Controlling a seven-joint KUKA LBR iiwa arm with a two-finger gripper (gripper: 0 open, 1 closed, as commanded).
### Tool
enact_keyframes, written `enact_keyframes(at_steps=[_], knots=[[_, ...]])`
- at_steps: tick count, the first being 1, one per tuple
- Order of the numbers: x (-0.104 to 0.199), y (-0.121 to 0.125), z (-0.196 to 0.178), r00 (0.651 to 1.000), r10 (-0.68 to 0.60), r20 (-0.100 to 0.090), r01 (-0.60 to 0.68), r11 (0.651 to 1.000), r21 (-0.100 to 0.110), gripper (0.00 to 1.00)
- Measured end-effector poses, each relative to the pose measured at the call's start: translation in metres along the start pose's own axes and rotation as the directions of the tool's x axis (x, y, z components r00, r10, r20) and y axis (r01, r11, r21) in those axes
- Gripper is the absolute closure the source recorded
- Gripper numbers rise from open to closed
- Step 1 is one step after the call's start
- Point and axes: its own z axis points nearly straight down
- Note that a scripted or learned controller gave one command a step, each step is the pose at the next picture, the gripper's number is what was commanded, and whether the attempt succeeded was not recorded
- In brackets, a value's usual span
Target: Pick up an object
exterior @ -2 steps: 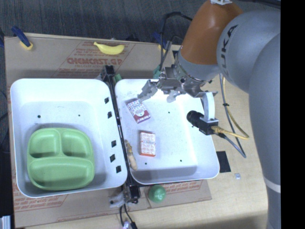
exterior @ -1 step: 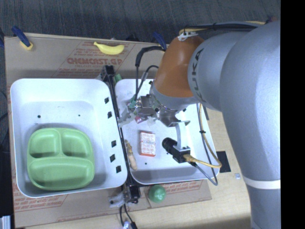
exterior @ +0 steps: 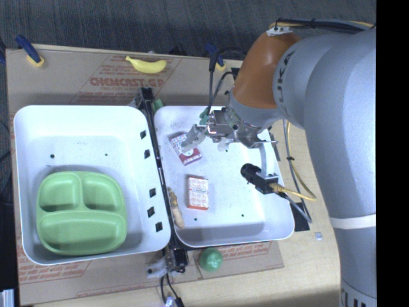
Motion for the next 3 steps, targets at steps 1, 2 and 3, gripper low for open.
enact_keyframes(at_steps=[1,2,3], knots=[[-0.039,0.052,-0.104,1.000,-0.003,0.002,0.003,1.000,-0.006,0.00],[-0.063,0.070,0.039,1.000,-0.002,-0.001,0.002,1.000,0.005,0.00],[-0.062,0.071,0.026,1.000,-0.008,0.000,0.008,1.000,0.002,1.00]])
